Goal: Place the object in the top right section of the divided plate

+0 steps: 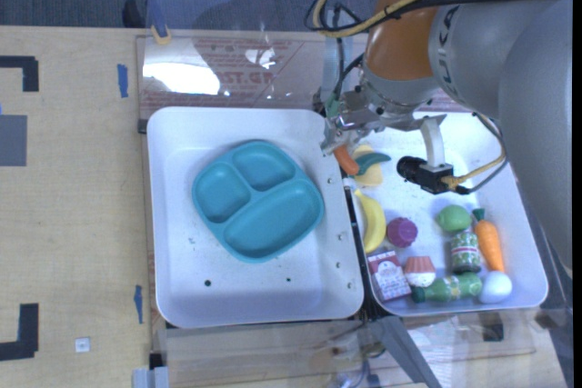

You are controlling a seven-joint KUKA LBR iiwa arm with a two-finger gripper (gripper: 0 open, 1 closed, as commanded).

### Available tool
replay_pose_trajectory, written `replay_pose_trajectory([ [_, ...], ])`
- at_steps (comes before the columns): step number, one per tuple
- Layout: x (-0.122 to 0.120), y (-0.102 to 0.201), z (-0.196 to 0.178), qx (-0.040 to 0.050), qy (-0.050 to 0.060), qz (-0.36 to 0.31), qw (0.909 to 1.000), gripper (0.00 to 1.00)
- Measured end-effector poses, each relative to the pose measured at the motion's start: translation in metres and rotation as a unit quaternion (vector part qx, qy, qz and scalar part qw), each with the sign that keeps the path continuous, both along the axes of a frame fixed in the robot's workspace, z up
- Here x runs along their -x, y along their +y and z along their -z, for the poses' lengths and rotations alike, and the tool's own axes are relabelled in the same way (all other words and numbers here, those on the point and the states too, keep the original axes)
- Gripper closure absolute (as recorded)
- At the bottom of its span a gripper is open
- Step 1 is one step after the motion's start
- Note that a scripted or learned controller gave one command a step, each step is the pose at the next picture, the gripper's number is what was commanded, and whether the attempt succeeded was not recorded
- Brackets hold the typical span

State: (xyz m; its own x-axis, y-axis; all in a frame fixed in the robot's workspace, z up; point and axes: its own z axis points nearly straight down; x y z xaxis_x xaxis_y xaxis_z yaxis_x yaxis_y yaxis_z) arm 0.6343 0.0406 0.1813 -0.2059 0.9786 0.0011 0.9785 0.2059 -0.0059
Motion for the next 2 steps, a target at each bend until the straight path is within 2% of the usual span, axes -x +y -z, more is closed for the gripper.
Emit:
replay_pose_trajectory([
  [1,0.012,0.072,0.029,-0.0001,0.0,0.098,0.9952,1.0],
  [2,-0.032,0.022,-0.004,0.0009,-0.004,0.328,0.9447,1.0],
])
